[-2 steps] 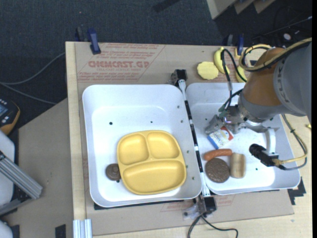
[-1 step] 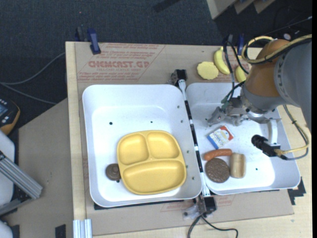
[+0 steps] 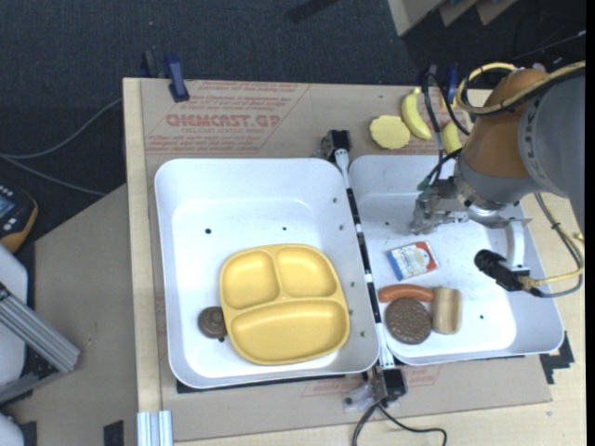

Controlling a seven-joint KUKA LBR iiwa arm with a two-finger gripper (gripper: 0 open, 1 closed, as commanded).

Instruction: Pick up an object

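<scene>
Objects in the right bin (image 3: pixel 530 337) lie below the gripper (image 3: pixel 429 214): blue-and-white packet (image 3: pixel 412 260) nearest, then sausage (image 3: pixel 406 293), brown disc (image 3: pixel 408 321) and bread roll (image 3: pixel 447 309) near the front wall. Finger state cannot be told. Bare floor surrounds the gripper.

There are two white bins, the left bin (image 3: pixel 177 249) and the right bin (image 3: pixel 530 328). One yellow tray (image 3: pixel 282 302), two brown round patties (image 3: pixel 212 321) (image 3: pixel 408 321), one hot dog (image 3: pixel 406 293), one bread roll (image 3: pixel 447 309), one small packet (image 3: pixel 412 260), one banana (image 3: pixel 416 115), one yellow slice (image 3: pixel 390 132)
</scene>
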